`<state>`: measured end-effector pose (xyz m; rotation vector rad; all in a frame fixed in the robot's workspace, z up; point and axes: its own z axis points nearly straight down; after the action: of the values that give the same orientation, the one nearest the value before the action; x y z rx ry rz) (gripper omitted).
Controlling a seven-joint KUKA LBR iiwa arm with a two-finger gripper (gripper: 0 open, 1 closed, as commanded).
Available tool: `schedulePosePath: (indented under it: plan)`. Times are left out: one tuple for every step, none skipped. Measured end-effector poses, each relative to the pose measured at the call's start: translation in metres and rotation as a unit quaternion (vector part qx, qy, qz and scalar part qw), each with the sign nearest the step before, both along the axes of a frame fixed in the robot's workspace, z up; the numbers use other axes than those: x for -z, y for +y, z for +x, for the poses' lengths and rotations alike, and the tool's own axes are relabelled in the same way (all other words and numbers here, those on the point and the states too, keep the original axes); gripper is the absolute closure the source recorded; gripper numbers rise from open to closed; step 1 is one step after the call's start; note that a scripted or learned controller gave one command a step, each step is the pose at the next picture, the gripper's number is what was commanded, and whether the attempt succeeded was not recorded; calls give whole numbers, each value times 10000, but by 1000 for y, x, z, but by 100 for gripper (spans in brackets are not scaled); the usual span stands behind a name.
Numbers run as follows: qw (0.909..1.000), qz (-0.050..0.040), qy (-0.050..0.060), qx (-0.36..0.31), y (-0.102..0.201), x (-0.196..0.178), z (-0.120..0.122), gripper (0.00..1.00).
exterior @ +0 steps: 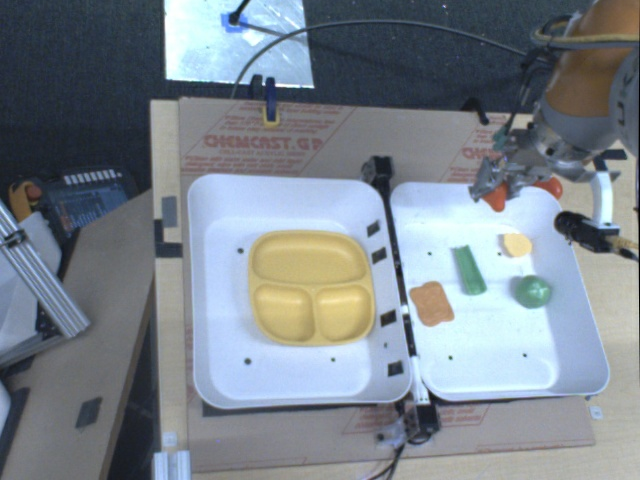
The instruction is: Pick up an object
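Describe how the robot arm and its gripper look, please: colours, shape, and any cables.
The arm is thick and rounded, with a grey body and a broad orange band above the wrist. Thin dark cables loop around it near the top. The gripper is a small grey metal unit with dark parts. A white bracket sits beside the wrist.

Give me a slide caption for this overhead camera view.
Grey-and-orange arm's gripper over right white bin near small orange object; yellow divided tray left.

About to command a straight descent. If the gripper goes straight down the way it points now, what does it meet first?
Probably the orange object right at the gripper tips, near the right bin's back edge. Depth is unclear from this slanted view, so it may already be touching it.
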<state>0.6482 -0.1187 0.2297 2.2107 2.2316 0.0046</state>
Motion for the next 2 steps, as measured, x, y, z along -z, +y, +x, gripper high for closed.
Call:
schedulePosePath:
  plan:
    - [10000,2,8,-1,57,-3,-23,100]
    - [10000,4,15,-3,113,1,-28,100]
